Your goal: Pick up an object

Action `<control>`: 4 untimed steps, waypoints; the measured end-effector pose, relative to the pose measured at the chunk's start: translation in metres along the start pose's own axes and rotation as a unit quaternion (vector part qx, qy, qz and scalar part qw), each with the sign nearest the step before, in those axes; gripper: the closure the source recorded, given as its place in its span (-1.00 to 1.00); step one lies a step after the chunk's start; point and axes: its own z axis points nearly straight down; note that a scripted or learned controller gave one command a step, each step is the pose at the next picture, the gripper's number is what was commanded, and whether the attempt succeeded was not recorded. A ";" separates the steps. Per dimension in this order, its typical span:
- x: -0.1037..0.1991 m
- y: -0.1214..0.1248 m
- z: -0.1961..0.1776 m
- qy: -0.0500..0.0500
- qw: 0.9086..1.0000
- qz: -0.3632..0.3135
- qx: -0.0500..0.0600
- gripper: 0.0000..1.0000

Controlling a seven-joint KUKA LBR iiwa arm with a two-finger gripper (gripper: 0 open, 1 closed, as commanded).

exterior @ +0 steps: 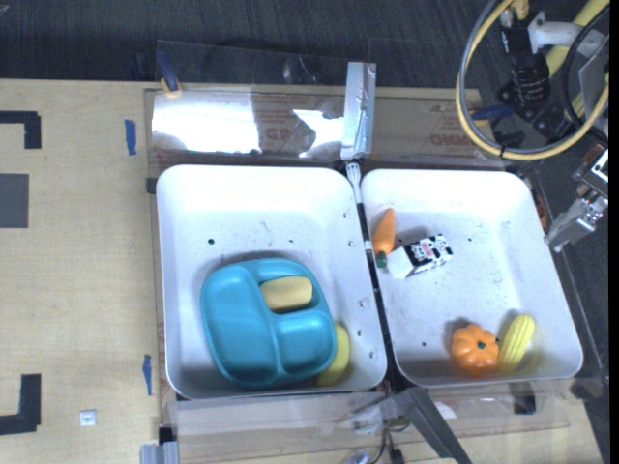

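The right bin (503,196) holds an orange carrot (385,228) against its left wall and a black-and-white toy cow (427,252) just right of the carrot. An orange pumpkin (474,347) and a yellow corn cob (517,339) lie together near the bin's front. The left bin (242,196) holds a blue divided plate (261,329) with a tan-yellow piece (288,293) in one compartment. A yellow object (338,352) peeks out from under the plate's right edge. Grey metal parts of my gripper (585,206) show at the right edge, outside the right bin and apart from every object.
A metal divider (359,112) stands behind the seam between the bins. Yellow and black cables (522,75) loop at the top right. The wooden bench top (77,259) lies to the left of the bins.
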 end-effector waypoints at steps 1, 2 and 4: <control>0.036 0.034 0.000 0.000 0.984 -0.177 0.000 1.00; 0.105 0.087 0.029 -0.001 0.993 -0.122 0.000 1.00; 0.121 0.094 0.062 -0.002 0.961 -0.276 0.000 1.00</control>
